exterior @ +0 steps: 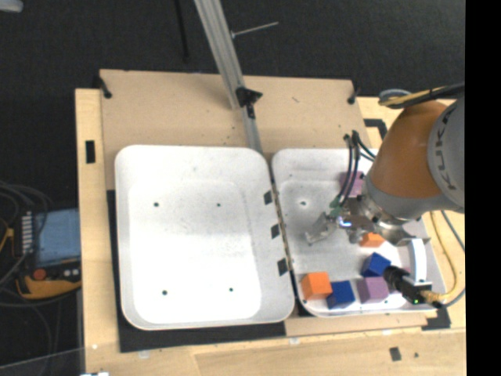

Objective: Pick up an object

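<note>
My gripper (319, 230) hangs low over the middle of the right bin (301, 167), reaching in from the right under the orange-banded wrist. Small blocks lie along the bin's front: an orange block (316, 284), a blue block (341, 294), a purple block (373, 290) and another blue block (376, 264). A small orange piece (371, 240) sits just beside the wrist. A pink object (354, 184) peeks out behind the arm. Nothing shows between the fingers.
The left bin (196, 233) lies beside the right one, with a divider edge (278, 225) between them. A slanted metal pole (223, 49) rises behind the bins. Cables and a box (47, 245) sit off the bench at left.
</note>
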